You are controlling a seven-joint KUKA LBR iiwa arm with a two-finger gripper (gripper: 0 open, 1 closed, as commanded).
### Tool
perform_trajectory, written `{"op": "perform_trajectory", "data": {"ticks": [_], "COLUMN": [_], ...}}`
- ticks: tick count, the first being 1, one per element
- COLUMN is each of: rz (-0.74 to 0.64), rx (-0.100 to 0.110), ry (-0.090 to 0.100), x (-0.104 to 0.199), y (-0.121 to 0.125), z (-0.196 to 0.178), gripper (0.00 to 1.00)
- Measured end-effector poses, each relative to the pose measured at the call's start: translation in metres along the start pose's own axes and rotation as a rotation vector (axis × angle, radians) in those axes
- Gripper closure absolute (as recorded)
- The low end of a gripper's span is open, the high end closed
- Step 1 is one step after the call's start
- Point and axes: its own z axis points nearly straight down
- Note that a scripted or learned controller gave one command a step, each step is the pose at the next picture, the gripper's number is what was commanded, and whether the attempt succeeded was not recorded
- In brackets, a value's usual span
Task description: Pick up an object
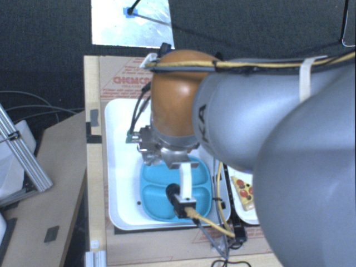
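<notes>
A blue divided plate [153, 196] lies flat in the left bin [119, 149], against the bin's near edge and toward its near right corner. It has rounded corners, a raised rim and low ridges that split it into compartments. The far part of the plate is hidden under the robot's wrist.

The plate looks like moulded plastic. It is probably light and stiff, with a smooth, somewhat slippery surface, and unlikely to break. Its flat floor offers nothing to pinch, so the best place to take hold is likely the raised rim along the exposed left or near edge, or a ridge between compartments. A shallow grip there could slip, or just push the plate across the bin floor.

The gripper [166, 159] hangs directly over the far part of the plate, low in the bin. The wrist covers it from above, so it is impossible to tell whether it is open, closed or holding anything.

Above it is the orange band [172, 102], and the thick grey arm [267, 127] reaches in from the right and covers most of the right bin [250, 218]. In the exposed strip of that bin, near its left edge, lies a small flat piece printed like pizza [243, 189]. Both bins sit on a cardboard sheet [125, 77] with red lettering.
</notes>
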Motion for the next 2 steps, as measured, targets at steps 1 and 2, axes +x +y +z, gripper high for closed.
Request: {"op": "perform_trajectory", "data": {"ticks": [1,2], "rz": [0.007,0.002], "rx": [-0.007,-0.022], "ry": [0.001,0.007], "x": [-0.028,-0.058], "y": [0.059,0.061], "z": [-0.007,-0.247], "gripper": [1.00,1.00]}}
